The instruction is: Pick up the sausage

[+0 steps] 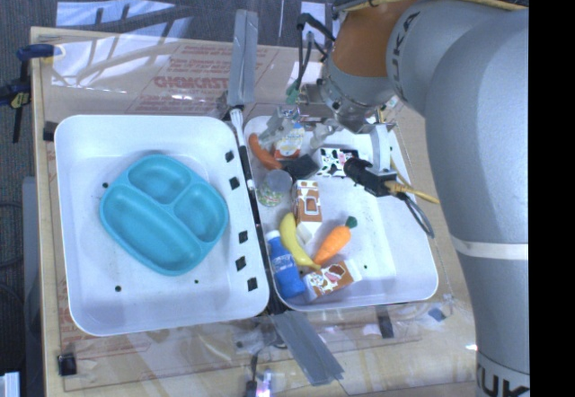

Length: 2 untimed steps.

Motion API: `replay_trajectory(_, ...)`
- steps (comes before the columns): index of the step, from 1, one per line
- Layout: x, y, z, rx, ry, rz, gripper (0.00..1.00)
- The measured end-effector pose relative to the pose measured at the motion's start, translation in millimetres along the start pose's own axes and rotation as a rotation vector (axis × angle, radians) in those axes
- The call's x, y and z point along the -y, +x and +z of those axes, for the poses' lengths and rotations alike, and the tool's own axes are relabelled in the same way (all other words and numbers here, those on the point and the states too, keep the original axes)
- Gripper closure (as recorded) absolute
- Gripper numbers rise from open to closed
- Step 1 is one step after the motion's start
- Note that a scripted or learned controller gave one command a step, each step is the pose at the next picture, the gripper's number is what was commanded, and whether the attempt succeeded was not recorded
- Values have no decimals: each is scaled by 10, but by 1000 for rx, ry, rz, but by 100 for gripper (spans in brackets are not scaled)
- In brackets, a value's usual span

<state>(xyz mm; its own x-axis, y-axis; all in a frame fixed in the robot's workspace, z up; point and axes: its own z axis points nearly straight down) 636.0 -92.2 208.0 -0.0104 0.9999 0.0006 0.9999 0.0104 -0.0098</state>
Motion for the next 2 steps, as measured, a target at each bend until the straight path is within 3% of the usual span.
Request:
replay_trajectory(1, -201, -361, 1072, 1, -7, -126, 0)
replay_trajectory(2, -200, -357, 995, 0, -2, -131, 100)
